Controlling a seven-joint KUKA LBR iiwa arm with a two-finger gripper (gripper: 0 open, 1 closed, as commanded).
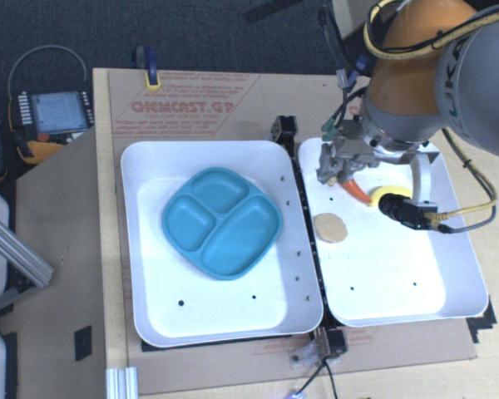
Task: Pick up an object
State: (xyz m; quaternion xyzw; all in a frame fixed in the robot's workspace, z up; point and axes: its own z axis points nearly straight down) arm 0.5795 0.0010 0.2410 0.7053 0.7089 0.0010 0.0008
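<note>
In the right bin (416,281) lie a tan round cookie-like disc (330,228), an orange carrot-like piece (358,192) and a yellow object (391,195) partly hidden by the arm's black fitting. My gripper (337,169) hangs over the bin's far left part, just above and left of the orange piece. Nothing shows between its fingers. The grey arm with its orange band (416,40) covers the bin's far end.
The left bin (150,298) holds a blue divided plate (223,221). A yellow cable (466,214) runs across the right bin from the black fitting. A cardboard sheet (183,98) lies under both bins. A small screen device (56,111) sits far left.
</note>
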